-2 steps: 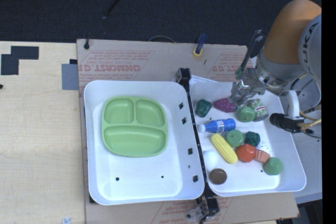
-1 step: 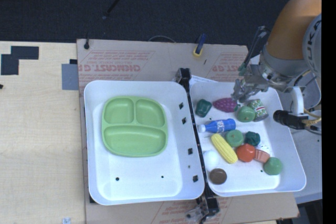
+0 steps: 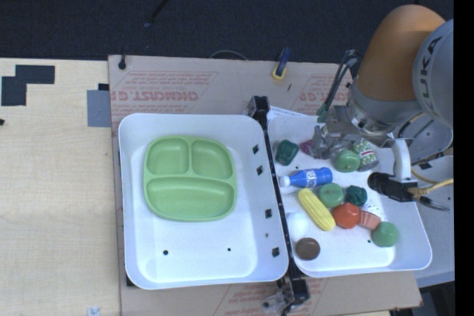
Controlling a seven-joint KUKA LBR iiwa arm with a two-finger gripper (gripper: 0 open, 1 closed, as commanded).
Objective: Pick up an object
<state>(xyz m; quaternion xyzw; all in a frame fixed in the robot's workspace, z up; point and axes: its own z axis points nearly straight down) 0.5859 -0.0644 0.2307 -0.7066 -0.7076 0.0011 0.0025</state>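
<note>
the arm reaches in from the right, its orange band [image 3: 400, 48] high at the far right of the scene, and the gripper [image 3: 331, 146] hangs over the far part of the right bin [image 3: 415, 259]. whether it is wide or narrow i cannot tell, since the wrist hides its tips from above. just beside it, toward the right, lies a green ball [image 3: 345, 160], touching or nearly touching the gripper's body, though nothing shows it being held. a dark green piece [image 3: 286, 152] sits to the left of the gripper, near the wall between the bins. nearer in the same bin lie a blue bottle [image 3: 311, 177] on its side, a yellow corn cob [image 3: 316, 209] set at a slant, a green round object [image 3: 331, 194], a dark teal piece [image 3: 357, 195], an orange-red ball [image 3: 346, 215], a second green ball [image 3: 385, 234] toward the right, and a brown disc [image 3: 307, 249] at the near left corner. the left bin [image 3: 148, 263] holds a light green divided plate [image 3: 189, 178] lying flat in its far half. both bins rest on a cardboard sheet [image 3: 185, 89] on the table [image 3: 52, 196].
</note>
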